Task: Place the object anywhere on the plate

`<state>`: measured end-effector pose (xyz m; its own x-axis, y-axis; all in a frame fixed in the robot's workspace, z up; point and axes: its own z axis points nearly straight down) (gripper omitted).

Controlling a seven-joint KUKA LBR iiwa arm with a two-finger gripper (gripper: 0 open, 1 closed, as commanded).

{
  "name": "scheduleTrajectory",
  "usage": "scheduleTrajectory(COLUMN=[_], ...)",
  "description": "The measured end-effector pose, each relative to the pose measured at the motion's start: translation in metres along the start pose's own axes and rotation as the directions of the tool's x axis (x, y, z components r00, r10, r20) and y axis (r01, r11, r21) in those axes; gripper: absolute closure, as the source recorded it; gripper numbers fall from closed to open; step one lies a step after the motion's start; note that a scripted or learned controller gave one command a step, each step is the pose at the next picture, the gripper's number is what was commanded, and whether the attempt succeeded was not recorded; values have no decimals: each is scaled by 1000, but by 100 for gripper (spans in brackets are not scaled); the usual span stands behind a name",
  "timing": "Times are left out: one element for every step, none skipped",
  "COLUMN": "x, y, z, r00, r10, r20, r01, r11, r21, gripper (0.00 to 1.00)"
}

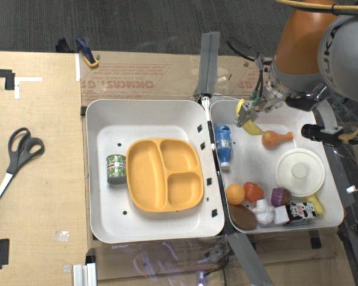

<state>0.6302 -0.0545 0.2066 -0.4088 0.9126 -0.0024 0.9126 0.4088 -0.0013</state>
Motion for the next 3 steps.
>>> scheduleTrajectory(x=[101, 167, 167], y=[-15, 4, 4], z=[15, -17, -17], r00=[959, 991, 991], r10=[-283, -137, -137], r20=[-3, -1, -1], r01=[283, 137, 137], r11=[959, 991, 991], r21=[0, -1, -1], gripper=[100, 100, 0])
